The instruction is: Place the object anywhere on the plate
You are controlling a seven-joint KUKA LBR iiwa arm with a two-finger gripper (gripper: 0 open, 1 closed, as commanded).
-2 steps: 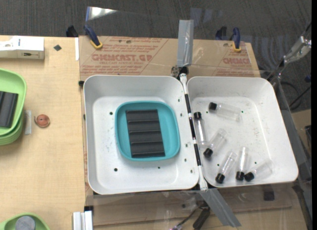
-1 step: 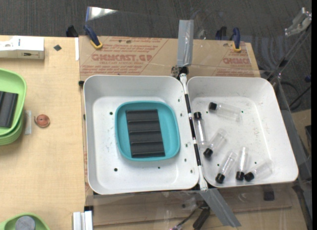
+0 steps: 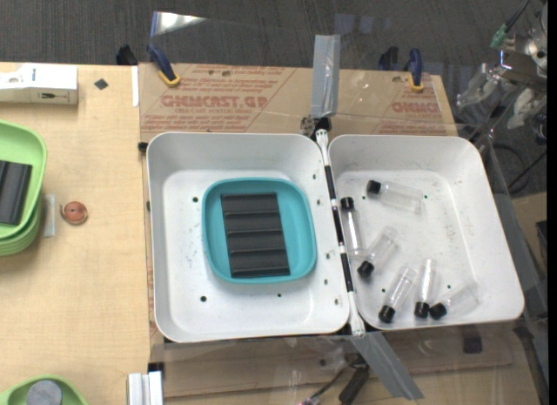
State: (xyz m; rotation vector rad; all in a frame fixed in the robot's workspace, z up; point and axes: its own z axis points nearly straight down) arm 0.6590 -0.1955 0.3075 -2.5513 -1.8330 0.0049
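Up at the far right edge, well clear of both bins, hangs some pale metal gear [image 3: 515,62] that is possibly the arm's end, too blurred to show whether the gripper is open or closed. Red print on the brown board [image 3: 228,98] behind reads "CHEMCAST GP". Clear black-capped tubes [image 3: 389,192] lie scattered in the right bin [image 3: 474,172], one along the divide, while the teal plate [image 3: 211,239] sits in the left bin [image 3: 174,294].

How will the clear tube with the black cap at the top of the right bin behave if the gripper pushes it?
The tube lies on its side and looks round, so it would probably roll. Its clear smooth wall may slip between fingers. It looks small and hollow, likely light, so a nudge could send it across the right bin.
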